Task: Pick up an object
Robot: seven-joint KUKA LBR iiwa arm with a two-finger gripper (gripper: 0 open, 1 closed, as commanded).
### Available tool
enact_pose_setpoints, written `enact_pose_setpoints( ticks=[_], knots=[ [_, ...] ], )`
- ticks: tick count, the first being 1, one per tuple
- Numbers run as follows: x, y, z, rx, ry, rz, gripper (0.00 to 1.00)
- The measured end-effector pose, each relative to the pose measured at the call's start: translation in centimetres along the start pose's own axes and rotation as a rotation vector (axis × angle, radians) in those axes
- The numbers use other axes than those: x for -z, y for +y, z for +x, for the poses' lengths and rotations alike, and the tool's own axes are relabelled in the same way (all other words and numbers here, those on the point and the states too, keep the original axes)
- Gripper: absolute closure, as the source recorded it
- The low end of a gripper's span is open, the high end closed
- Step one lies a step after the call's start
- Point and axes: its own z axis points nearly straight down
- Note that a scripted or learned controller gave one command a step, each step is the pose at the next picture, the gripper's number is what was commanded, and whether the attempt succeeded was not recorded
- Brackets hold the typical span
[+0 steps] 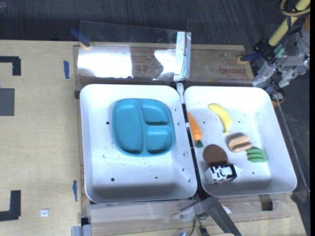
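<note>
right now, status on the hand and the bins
Hand parked past the right bin's far corner, nothing between its fingers seen. Banana, carrot, hot dog untouched in right bin. Blue tray in left bin. Path clear.

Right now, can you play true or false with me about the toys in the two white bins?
1. The blue plate lies in the left bin. True.
2. The banana is in the same bin as the blue plate. False: it lies in the right bin.
3. The carrot lies by the wall between the two bins. True.
4. The gripper is holding the burger. False: the gripper is up by the right bin's far right corner, and the burger lies apart from it on the bin floor.
5. The green toy is next to the burger. True.
</note>
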Motion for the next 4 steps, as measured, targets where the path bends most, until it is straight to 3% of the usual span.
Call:
enact_pose_setpoints(
  ticks=[1, 2, 3, 4],
  knots=[
    [-9.7, 1.5, 5.3, 0.051, 0.003, 0.008, 0.0],
    [-18.6, -1.8, 5.8, 0.106, -0.001, -0.006, 0.0],
    [-17.4, -1.7, 5.7, 0.104, -0.003, -0.011, 1.0],
    [-7.4, -0.2, 13.0, -0.013, 0.001, -0.01, 1.0]
  ],
)
